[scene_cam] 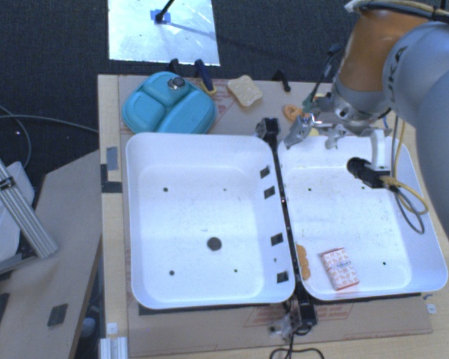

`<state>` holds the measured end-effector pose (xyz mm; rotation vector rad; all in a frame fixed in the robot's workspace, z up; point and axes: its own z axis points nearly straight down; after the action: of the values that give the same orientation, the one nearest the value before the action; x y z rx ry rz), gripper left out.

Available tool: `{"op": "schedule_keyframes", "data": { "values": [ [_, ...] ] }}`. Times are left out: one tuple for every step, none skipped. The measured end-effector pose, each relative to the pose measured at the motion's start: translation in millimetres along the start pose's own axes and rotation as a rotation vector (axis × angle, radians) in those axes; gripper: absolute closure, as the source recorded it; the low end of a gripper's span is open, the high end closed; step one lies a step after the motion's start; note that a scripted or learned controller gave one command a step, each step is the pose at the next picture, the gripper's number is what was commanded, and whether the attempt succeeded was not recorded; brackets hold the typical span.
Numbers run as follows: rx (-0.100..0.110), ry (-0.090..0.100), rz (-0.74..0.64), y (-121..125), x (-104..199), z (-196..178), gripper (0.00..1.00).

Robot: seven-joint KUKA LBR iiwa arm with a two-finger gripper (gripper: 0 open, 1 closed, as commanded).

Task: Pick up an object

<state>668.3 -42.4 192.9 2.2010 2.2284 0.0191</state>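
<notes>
Two shallow white bins sit side by side on the counter [112, 275]. The left bin [146, 163] holds a small dark round disc [214, 243]. The right bin [423, 268] holds a flat red-and-white patterned packet [340, 268] near its front edge and a thin tan strip [302, 261] against its left wall. The pincer [314, 129] hangs over the right bin's back left corner, well apart from the packet; whether it is wide or narrow cannot be told. Behind the bins lie a smooth blue plastic divided tray [168, 105] and a spongy tan bread slice [245, 90].
</notes>
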Motion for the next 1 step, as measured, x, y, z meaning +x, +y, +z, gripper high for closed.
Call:
{"op": "schedule_keyframes", "data": {
  "values": [
    [0.015,-0.003,0.014,-2.0,-62.1,75.0,0.00]
  ]
}}
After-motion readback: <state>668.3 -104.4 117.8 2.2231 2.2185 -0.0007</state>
